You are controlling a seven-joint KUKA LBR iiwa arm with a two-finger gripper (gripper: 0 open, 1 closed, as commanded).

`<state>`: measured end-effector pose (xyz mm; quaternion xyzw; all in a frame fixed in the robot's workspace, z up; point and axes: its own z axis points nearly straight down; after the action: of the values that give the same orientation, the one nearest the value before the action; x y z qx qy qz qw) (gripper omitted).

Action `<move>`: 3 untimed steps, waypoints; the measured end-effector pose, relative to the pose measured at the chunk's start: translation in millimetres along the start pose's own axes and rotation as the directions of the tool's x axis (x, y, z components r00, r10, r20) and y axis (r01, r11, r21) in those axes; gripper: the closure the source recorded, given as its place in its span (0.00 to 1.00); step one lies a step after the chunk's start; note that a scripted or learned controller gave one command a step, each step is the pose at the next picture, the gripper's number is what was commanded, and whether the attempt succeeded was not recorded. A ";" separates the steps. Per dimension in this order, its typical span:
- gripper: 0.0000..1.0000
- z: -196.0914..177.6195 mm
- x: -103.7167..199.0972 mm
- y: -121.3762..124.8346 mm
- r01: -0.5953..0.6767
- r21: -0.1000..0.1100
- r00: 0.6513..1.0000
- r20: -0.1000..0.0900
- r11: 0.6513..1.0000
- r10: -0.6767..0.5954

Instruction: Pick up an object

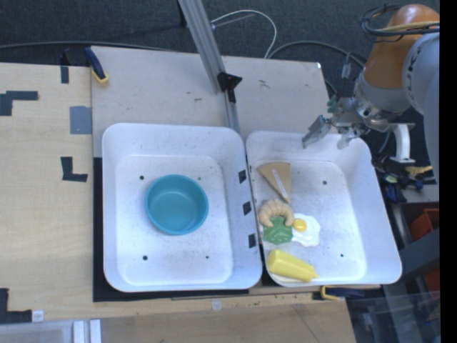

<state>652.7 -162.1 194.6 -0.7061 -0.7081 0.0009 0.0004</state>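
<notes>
Camera view, from above and at a slant, took in 2 shallow white bins side by side. Found the two-finger gripper hanging over the far rim of the right-hand white bin, below the grey arm with its orange band. Saw both fingers spread apart, 1 dark finger angled toward the bin's middle, with nothing between them. Counted 4 candidates clustered along the right bin's left side: a tan wedge-shaped toy slice nearest, then a curled beige croissant-like piece touching a small green leafy piece, a white fried-egg toy with a yellow yolk just beside those, and a yellow oblong plastic piece against the near wall. Noted a round blue plastic bowl alone in the left-hand white bin, well apart from the tool. Judged the tan wedge the likeliest target: lying toward the view's lower left from the gripper, its long axis running from the broad far edge to the point aimed at the croissant piece. Would call for a short reach inward and down, and probably a wrist turn to close across the wedge's narrower width
</notes>
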 end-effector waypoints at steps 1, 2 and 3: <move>0.00 0.0 -0.1 0.0 0.000 0.000 1.000 0.000 1.000 0.000; 0.00 64.7 -0.2 -1.3 -0.001 0.005 1.000 0.000 1.000 0.001; 0.00 90.8 -0.4 1.2 0.000 -0.008 1.000 0.002 1.000 0.000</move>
<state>653.8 -162.6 103.8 -0.7063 -0.7079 -0.0014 -0.0032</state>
